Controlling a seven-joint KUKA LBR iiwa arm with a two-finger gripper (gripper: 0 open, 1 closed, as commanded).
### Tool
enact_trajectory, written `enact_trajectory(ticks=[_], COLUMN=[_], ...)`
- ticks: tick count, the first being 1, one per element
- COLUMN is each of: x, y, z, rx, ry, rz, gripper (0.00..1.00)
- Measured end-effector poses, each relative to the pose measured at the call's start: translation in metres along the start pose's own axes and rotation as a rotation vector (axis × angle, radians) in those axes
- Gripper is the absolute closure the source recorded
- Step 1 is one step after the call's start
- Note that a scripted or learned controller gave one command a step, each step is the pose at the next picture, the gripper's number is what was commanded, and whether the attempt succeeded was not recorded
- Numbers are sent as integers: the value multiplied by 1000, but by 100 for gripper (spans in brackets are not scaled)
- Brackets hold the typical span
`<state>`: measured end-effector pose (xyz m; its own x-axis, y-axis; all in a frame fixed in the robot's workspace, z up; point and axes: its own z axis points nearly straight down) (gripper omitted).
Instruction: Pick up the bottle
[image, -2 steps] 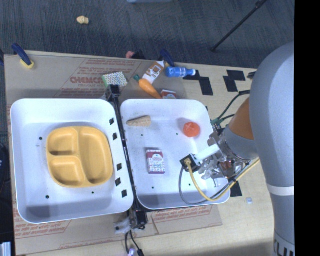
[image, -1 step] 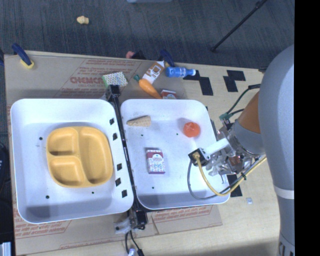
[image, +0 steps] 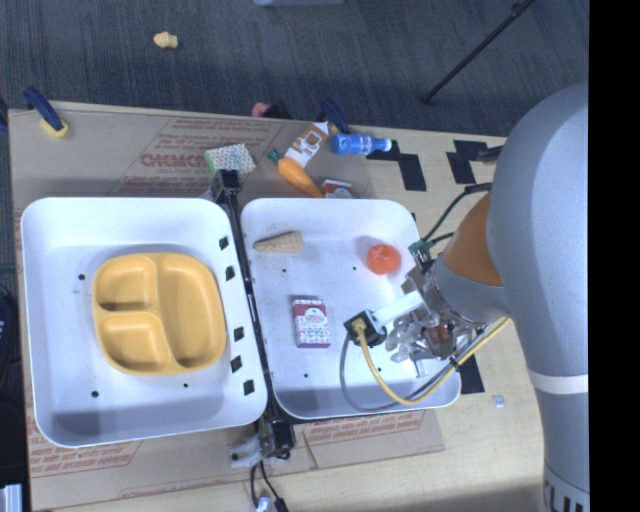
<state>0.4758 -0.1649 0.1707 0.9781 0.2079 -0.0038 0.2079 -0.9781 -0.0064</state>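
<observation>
Lower right of the frame: arm comes in from the right edge, grey body filling that side, orange band just above the wrist. Gripper sits low over the right bin, near its right wall, with a yellow cable looping under it toward the bin's lower right corner. Can't tell whether the end effector is open or closed; nothing visibly gripped.

Bottle: blue, lying on its side on the bench above the right bin, upper middle of the frame, outside both bins and well apart from the gripper. Just left of it, also on the bench: an orange carrot-like item, a small white-and-orange pack, and a patterned square near the top of the bin divider.

Right bin contents: tan cone upper left, orange-red ball upper right and near the wrist, small red box mid-left. None touching the gripper.

Left bin, left half of the frame: yellow divided tray lying flat in the middle.

Top left: blue-and-yellow clamp on the bench corner, small yellow bit on the floor above it.
</observation>
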Motion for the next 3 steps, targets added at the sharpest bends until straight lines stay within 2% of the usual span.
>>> enact_trajectory(ticks=[1, 2, 3], x=[1, -3, -9], y=[-5, 15, 39], z=[-25, -33, -22], rx=[-2, -1, 0], ry=[2, 1, 1], rz=[-33, 0, 4], gripper=[100, 100, 100])
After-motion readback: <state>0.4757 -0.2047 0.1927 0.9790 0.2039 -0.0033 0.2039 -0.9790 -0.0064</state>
